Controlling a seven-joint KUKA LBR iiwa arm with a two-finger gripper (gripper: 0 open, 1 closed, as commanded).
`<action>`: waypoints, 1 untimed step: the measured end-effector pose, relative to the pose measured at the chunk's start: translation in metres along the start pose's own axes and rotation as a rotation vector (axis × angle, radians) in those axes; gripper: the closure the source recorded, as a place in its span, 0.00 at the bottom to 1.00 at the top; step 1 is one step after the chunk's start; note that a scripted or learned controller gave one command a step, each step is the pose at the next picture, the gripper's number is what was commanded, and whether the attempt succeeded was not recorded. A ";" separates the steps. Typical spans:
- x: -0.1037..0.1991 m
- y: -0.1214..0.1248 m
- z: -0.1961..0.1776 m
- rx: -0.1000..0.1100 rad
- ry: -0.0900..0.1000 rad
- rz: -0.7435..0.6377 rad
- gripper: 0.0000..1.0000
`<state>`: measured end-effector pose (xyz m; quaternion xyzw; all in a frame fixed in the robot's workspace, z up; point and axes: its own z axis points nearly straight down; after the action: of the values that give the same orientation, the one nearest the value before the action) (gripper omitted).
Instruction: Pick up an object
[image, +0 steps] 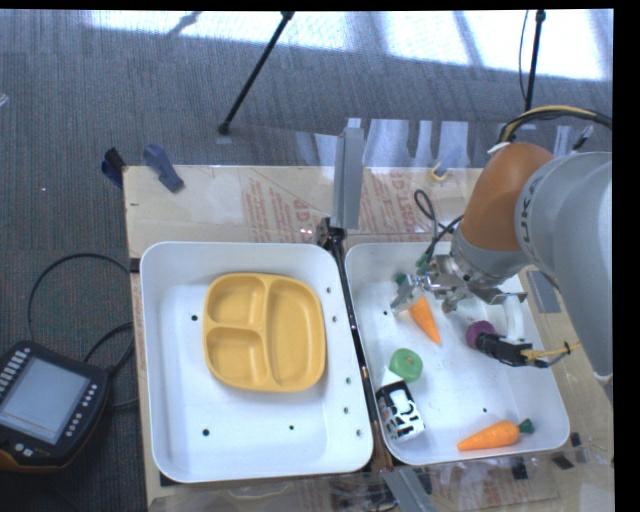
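Down at the front of the right bin (556, 425) lies one carrot (492, 435). Another carrot (426, 319) sits under the gripper (428, 290), but I cannot tell if it is held. Left, a yellow plate (265, 331) rests.

Glossy yellow plastic tray (265, 331), smooth white bins (170, 300) (plastic-looking), matt carrot (492, 435)
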<state>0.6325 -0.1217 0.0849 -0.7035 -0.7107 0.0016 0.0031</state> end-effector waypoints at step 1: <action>-0.001 0.001 -0.011 -0.002 0.001 0.002 1.00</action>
<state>0.6336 -0.1225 0.0963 -0.7041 -0.7101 0.0005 0.0026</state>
